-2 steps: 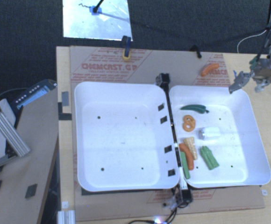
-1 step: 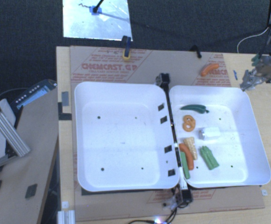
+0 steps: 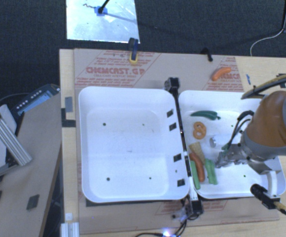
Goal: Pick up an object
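1. The bench (image 3: 148, 65) carries two white bins side by side, with brown printed board showing beyond them.
2. The left bin (image 3: 128, 142) lies well to the left of the claw, across the divider.
3. The right bin (image 3: 232, 105) holds the claw and the small objects.
4. The arm (image 3: 273, 125), with its orange band, reaches in from the right, just behind the claw.
5. The claw (image 3: 223, 160) is low in the right bin; whether it is open or closed cannot be told, and nothing is visibly held.
6. A green bean-like piece (image 3: 211, 172) lies just left of and below the claw.
7. An orange sausage-like piece (image 3: 197, 164) lies further left.
8. A dark green pepper (image 3: 205, 114) lies well above the claw.
9. A pretzel-like ring (image 3: 199, 130) sits up and left of the claw.
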Available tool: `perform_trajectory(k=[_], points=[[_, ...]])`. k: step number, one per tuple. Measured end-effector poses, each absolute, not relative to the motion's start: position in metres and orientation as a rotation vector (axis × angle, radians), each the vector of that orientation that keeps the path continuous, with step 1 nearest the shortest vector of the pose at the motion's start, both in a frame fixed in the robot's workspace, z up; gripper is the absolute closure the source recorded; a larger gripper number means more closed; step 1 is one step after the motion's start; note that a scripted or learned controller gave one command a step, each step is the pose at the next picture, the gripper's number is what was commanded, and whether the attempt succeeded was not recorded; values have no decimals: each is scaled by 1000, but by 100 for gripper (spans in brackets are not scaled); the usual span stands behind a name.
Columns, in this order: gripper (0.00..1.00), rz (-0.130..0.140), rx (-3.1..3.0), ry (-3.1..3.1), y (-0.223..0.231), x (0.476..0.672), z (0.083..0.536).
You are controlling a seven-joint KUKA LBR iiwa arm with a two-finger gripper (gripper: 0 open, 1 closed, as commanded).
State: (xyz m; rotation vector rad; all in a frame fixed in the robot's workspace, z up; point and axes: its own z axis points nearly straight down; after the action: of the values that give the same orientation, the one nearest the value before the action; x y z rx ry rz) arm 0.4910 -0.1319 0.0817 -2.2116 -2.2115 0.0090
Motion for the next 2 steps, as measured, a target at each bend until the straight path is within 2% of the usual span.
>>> perform_trajectory(k=[1,2], points=[[100,-7,-2213,-2234,-89,544,85],[100,-26,-2223,-2248,-68,669,218]])
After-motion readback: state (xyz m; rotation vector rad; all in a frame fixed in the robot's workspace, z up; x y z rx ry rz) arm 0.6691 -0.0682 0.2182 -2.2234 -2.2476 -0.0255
